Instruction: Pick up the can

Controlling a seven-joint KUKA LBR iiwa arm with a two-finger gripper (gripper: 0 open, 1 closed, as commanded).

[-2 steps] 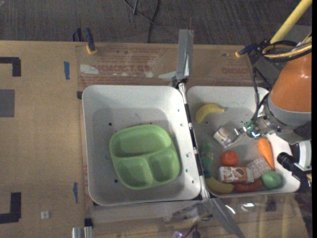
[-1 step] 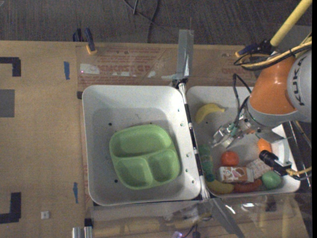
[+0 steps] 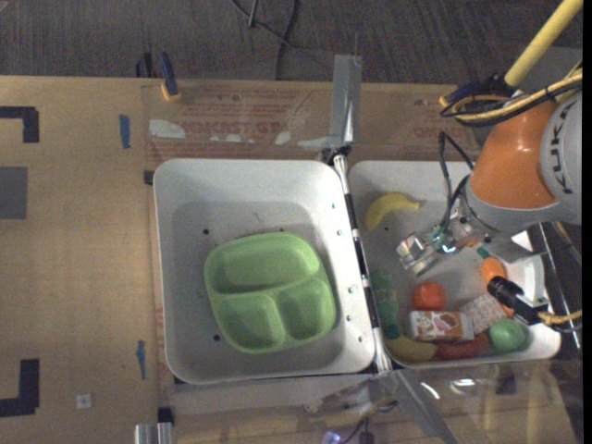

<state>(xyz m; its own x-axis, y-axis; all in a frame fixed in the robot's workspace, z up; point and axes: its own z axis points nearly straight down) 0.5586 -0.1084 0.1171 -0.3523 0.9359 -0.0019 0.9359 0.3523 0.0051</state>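
A plywood bench (image 3: 74,248) bears 2 white bins (image 3: 176,192) — blue tape scraps (image 3: 124,129) on it; dark carpet floor (image 3: 111,17) beyond, black cables (image 3: 264,3) trailing.

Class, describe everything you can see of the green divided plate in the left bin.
The green divided plate is a pale green, plastic-looking tray with rounded corners and three compartments: one long one across the far side and two smaller ones nearer the camera. It lies flat, right side up and slightly skewed, on the floor of the left bin, toward its near side. Its compartments hold nothing.
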